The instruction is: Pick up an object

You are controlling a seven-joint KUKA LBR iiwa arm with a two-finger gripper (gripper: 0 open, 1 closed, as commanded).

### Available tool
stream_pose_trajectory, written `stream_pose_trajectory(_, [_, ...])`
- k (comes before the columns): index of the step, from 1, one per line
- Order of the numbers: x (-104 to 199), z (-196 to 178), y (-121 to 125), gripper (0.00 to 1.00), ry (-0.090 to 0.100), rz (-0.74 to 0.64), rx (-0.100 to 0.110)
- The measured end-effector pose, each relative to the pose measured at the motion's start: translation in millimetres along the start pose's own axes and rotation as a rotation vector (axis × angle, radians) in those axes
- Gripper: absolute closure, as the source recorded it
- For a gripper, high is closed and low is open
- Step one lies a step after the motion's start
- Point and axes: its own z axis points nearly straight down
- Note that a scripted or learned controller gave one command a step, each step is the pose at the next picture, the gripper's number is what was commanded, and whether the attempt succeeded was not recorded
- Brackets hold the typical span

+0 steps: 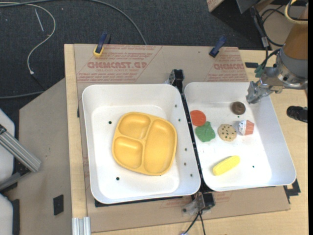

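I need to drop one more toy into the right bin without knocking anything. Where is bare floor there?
The right bin has bare floor along its near edge, in front of the yellow toy, and down its right side past the cupcake. The middle is crowded: red disc, green toy, cookie and brown piece sit close together, with the claw above the far edge.

The two bins point(98, 111) are white, and the divided plate point(145, 143) is plain yellow. Beside it lie a red disc point(197, 117), a green piece point(205, 132), a tan cookie point(227, 132) with dark dots, a brown round piece point(238, 107) and a yellow piece point(226, 165).
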Motion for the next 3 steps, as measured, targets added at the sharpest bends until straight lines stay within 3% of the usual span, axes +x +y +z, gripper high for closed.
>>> stream_pose_trajectory(3, [156.5, 6.8, -42.7, 1.00, 0.001, -0.002, 0.002])
